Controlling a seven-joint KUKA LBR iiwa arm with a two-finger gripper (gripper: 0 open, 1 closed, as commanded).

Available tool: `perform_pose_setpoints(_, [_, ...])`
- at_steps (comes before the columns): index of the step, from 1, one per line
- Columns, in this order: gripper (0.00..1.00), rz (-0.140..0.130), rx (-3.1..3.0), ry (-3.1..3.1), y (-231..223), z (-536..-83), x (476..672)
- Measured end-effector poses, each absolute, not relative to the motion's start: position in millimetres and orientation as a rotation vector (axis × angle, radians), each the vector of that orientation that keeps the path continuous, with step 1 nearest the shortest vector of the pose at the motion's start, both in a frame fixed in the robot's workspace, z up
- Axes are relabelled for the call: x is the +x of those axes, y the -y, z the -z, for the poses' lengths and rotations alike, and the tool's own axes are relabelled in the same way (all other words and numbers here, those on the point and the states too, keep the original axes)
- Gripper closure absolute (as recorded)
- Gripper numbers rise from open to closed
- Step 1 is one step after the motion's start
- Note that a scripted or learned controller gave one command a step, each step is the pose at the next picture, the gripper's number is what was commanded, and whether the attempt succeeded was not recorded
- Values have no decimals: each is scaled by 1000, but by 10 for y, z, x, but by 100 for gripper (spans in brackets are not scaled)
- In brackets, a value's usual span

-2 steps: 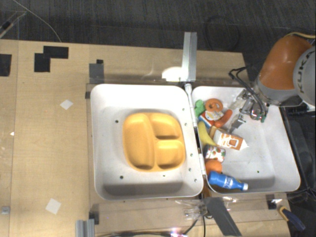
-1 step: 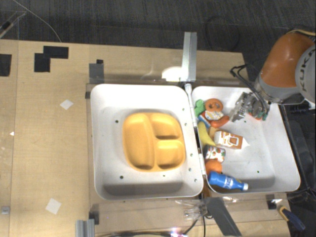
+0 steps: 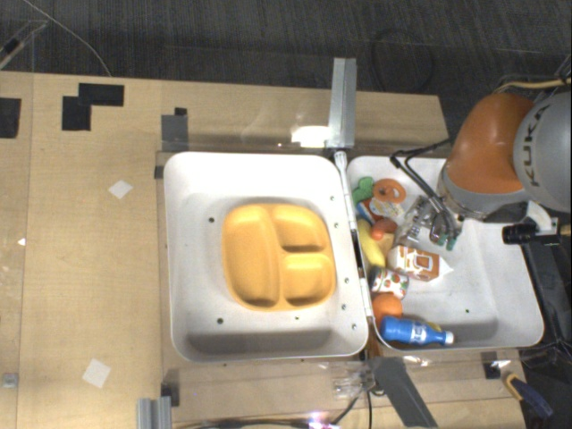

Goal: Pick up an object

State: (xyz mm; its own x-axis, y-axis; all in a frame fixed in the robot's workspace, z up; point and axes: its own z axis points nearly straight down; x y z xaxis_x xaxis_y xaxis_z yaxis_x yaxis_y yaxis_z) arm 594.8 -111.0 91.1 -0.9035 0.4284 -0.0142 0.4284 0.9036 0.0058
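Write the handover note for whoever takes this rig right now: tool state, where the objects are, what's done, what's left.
Tool: low in the right bin, over the pile along its left wall; I can't tell its state, and nothing is visibly in it.
Objects: blue bottle lying at the near-left corner, orange ball just above it, small carton beside the tool, banana against the divider. Yellow divided tray sits in the left bin.
Done: arm is over the pile.
Left: grasp and lift one object.

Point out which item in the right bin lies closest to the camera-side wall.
The blue bottle, lying on its side along the bottom edge of the right bin. The other items sit farther up, nearer the gripper.
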Motion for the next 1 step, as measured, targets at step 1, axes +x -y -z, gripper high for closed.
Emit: perform_pose_setpoints(1, [100, 12, 431, -3096, 893, -917, 6134])
